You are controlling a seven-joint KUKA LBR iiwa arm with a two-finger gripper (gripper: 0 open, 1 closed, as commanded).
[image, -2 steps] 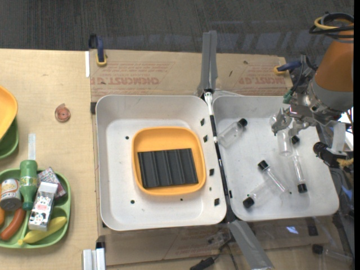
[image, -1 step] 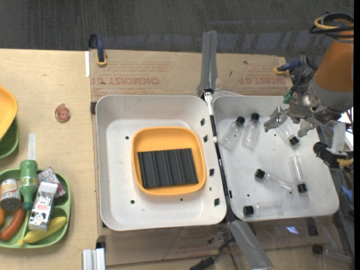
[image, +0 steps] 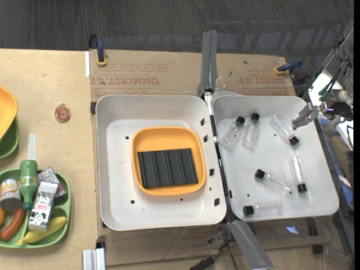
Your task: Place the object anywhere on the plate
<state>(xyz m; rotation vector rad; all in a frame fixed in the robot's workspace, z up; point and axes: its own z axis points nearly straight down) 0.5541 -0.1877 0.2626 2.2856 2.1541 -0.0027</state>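
I see my tool (image: 302, 118) at the right bin's (image: 320, 207) upper right edge, but I cannot tell its state. Six clear vials with black caps lie scattered in that bin; the nearest vial (image: 283, 129) is just beside the tool. The yellow plate (image: 167, 138), bearing a dark ribbed block (image: 167, 168), sits in the left bin (image: 112, 162).
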